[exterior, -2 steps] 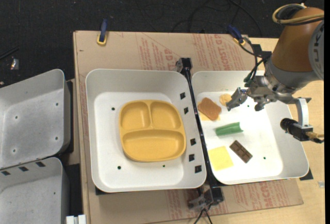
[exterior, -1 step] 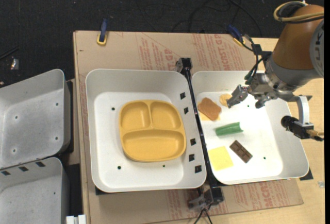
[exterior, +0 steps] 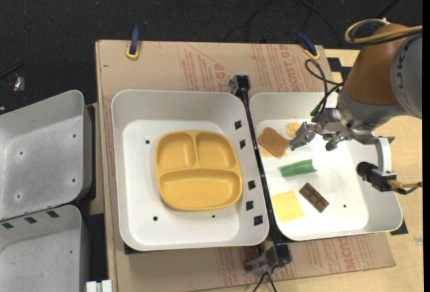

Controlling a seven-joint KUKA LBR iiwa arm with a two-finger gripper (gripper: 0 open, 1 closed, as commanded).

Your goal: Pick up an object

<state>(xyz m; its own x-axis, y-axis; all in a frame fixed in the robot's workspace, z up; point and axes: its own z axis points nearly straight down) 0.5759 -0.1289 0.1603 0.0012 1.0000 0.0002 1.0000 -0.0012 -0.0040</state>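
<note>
Cardboard-topped bench (exterior: 188, 56) held two bins. Gripper (exterior: 314, 138) hovered in the right bin (exterior: 349, 220), fingers apart, holding nothing. Green block (exterior: 297, 168) lay just below it, long axis near-horizontal, right end tilted slightly up.

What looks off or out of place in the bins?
Nothing stands out. The yellow tray lies flat in the left bin; the loose pieces, green one included, lie apart in the right bin, none spilled over a rim.
</note>
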